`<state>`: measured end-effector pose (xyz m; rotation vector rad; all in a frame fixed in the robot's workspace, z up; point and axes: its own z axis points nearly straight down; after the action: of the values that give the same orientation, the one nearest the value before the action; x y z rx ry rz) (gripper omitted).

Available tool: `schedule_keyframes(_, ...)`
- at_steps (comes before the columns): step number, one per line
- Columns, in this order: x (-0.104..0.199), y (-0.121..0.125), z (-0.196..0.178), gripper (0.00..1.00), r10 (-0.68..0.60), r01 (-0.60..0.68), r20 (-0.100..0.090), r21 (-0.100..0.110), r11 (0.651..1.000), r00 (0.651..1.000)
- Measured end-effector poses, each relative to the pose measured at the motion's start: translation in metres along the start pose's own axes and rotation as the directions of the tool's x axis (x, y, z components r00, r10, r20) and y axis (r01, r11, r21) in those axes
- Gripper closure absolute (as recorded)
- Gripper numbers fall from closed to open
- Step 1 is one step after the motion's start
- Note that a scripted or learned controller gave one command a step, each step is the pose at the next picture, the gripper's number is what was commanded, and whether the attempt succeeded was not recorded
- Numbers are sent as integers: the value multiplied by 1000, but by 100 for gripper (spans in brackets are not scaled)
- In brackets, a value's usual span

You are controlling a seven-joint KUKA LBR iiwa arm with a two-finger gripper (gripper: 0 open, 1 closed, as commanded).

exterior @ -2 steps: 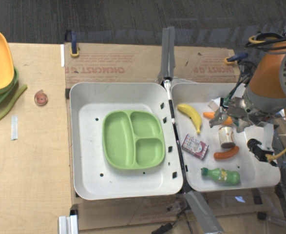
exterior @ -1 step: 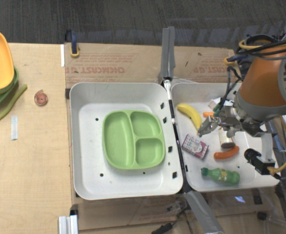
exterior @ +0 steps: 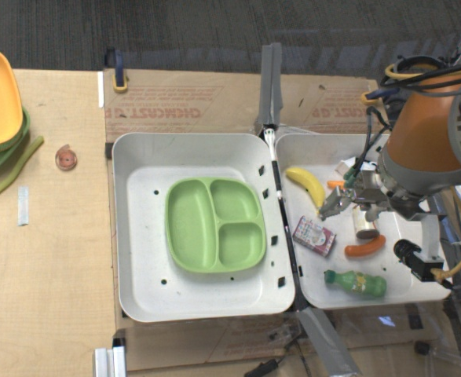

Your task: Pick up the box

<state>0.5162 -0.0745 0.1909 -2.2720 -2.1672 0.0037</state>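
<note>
- Lying flat on the floor of the right-hand white bin (exterior: 418, 289), the small pink-and-white printed cardboard box (exterior: 314, 236) sat near that bin's left wall, tilted at a slant.
- A yellow banana (exterior: 306, 184) lay just above the box, a red-orange sausage-shaped toy (exterior: 365, 247) to its right, and a green plastic bottle with a yellow label (exterior: 356, 282) on its side below both.
- The two-finger gripper (exterior: 348, 201) hung above the bin, up and to the right of the box, near the banana's lower tip; its dark metal parts blurred together, so whether they stood apart or together could not be told, and nothing was seen between them. It was apart from the box.
- The grey arm with its orange band (exterior: 422, 132) reached in from the right edge.
- In the left-hand white bin (exterior: 136, 289) rested a light green three-compartment tray (exterior: 214, 225).
</note>
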Motion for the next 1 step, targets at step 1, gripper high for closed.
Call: schedule_keyframes(1,0,0,0,0,0,0,0,0,1000,1000)
